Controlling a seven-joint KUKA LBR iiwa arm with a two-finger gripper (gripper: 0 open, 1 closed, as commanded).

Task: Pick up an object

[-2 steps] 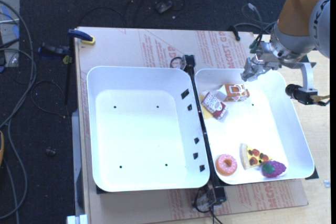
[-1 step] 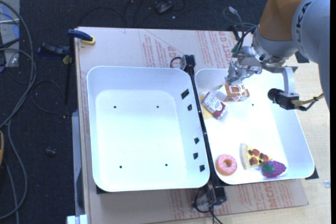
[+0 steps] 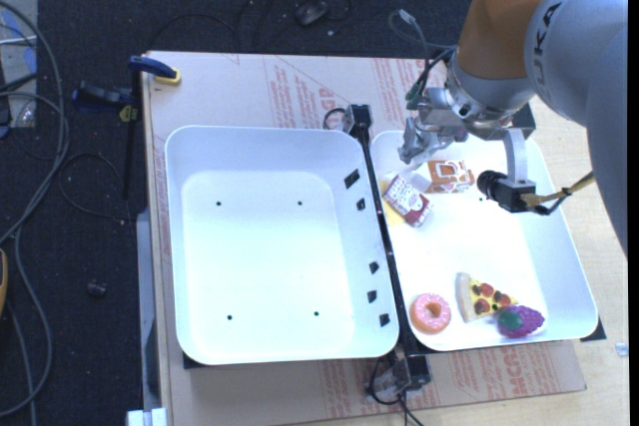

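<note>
Gripper (image 3: 417, 150): it hangs low over the back of the right bin, near the wall between the two bins. I cannot tell if it is gripping anything, because the arm hides the tips.
Left bin (image 3: 200, 155): nothing to grab in there, so a slip to that side would get nothing.
Red and white packet (image 3: 406, 199): it lies just below the gripper, a bit toward the front, and it is tipped at an angle. It looks like the closest thing to grab.
What could go wrong with the packet: it sits close to the middle wall. The gripper might bump the wall, or push the packet away and not catch it.
Orange box (image 3: 449, 176): it sits just to the right of the gripper, very near the packet. The gripper might hit both at once and knock one aside.
Donut (image 3: 431, 312): far from the gripper, at the front of the right bin.
Pizza slice (image 3: 483, 297): next to the donut, also far away.
Purple grapes (image 3: 520, 320): in the front right corner, far from the gripper.
</note>
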